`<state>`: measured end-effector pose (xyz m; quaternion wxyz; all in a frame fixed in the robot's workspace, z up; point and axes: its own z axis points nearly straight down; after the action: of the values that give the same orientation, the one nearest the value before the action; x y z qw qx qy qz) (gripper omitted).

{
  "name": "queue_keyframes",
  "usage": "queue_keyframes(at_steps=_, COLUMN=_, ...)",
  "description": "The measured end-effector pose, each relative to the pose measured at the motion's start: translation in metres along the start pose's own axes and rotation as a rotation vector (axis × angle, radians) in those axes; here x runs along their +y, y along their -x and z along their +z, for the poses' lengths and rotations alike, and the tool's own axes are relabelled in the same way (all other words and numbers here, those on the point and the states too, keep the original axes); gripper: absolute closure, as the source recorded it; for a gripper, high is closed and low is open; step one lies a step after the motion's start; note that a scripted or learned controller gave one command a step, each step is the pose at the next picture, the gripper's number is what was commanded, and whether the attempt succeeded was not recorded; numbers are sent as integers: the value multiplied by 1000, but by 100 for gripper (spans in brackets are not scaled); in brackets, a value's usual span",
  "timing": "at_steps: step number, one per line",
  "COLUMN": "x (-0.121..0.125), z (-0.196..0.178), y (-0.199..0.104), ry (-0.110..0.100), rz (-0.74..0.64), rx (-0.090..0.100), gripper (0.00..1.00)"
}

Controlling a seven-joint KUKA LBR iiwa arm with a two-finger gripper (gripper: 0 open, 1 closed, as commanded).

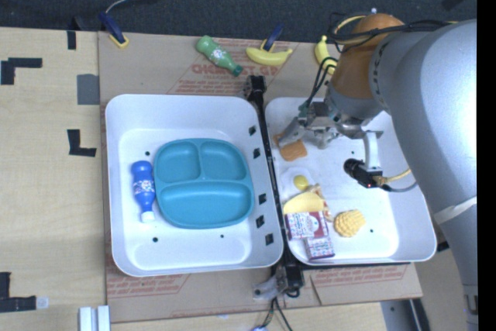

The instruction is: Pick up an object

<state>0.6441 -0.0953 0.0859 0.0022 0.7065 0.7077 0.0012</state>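
Camera view: my arm [422, 81] enters from the right. My claw [298, 134] hangs low over the upper left corner of the right bin [403, 240], directly above an orange-brown slice [292, 150]; contact is unclear. I cannot tell whether the claw is spread or pressed together.

Lower in that bin: a yellow wedge [304, 201], a red-and-white packet [310, 234], a corn cob [349, 223].

The left bin [128, 244] holds a blue divided tray [204, 183], with a blue bottle [142, 189] beside it.

Above the bins: a green bottle [218, 55] and a banana [268, 55].
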Motion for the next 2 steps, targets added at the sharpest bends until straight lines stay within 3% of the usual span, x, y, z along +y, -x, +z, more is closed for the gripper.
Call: queue_keyframes(at_steps=2, x=0, z=0, y=0, ry=-1, rz=-1, rx=0, gripper=0)
